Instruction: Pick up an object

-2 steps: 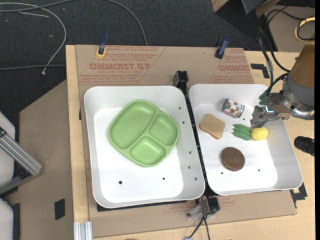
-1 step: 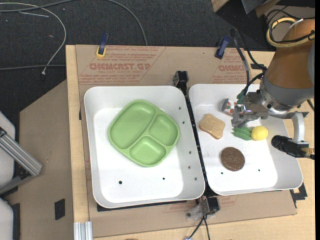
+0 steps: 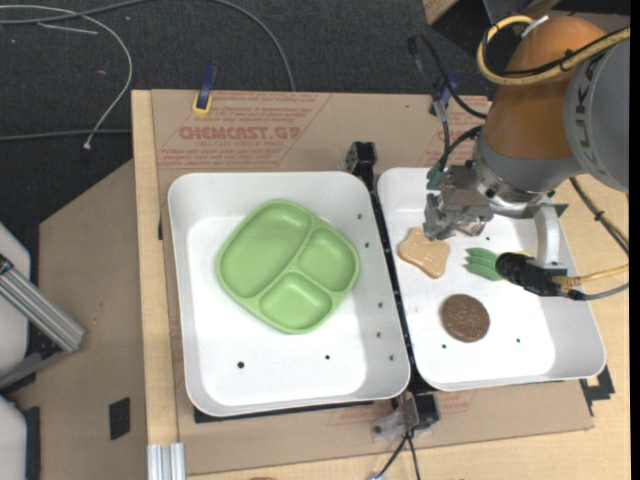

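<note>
Hanging over the back of the right bin (image 3: pixel 570 353), the pincer (image 3: pixel 438 226) points down at the end of the grey and orange arm (image 3: pixel 540 78). Whether it is open or closed cannot be told from this angle, and nothing can be seen gripped in it. Its tip is just above the upper edge of a tan slice of bread (image 3: pixel 424 257), which lies flat on the bin floor near the bin's left wall; whether they touch is unclear.

A small green piece (image 3: pixel 482 262) lies just right of the bread. A round brown cookie (image 3: pixel 466 318) sits nearer the front, apart from both.

The left bin (image 3: pixel 200 368) holds 1 green plate (image 3: pixel 289 265) with 3 compartments, lying flat near its middle. Both bins rest side by side on a sheet of cardboard (image 3: pixel 240 128).
</note>
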You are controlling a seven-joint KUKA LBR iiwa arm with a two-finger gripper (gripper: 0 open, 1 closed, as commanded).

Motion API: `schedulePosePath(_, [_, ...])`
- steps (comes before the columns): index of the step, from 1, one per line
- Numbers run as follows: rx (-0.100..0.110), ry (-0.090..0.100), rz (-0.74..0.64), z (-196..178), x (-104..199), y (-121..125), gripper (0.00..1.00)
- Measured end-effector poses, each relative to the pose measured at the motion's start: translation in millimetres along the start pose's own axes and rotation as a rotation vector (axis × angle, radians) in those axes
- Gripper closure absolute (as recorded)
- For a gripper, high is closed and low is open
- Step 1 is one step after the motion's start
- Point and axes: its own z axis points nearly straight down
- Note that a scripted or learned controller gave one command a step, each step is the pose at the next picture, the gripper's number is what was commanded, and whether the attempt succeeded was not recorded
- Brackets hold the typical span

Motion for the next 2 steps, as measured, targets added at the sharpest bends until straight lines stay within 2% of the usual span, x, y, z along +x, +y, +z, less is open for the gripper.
schedulePosePath(1, [0.000,-0.001,0.001,-9,53,12,1.00])
schedulePosePath(2, [0.002,-0.001,0.002,5,103,17,1.00])
